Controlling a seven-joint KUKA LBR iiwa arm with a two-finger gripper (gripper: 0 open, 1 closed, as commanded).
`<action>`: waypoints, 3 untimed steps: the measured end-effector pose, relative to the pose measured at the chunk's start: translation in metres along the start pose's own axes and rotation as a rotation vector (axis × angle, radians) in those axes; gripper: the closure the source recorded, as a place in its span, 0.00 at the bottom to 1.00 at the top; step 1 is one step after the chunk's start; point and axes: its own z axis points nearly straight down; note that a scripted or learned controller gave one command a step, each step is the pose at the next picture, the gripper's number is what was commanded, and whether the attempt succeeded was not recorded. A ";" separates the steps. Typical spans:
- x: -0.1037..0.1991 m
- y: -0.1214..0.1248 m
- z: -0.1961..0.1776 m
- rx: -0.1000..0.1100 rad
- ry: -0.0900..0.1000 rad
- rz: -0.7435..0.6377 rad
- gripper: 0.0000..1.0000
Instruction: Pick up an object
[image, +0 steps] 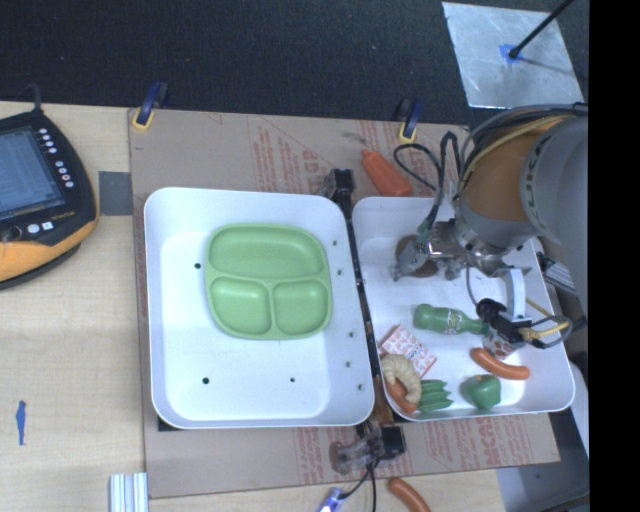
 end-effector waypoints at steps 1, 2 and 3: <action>-0.029 0.044 -0.001 -0.002 0.000 0.001 0.00; -0.029 -0.073 -0.001 0.001 -0.001 0.001 0.00; -0.066 -0.010 -0.001 -0.002 -0.001 0.001 0.00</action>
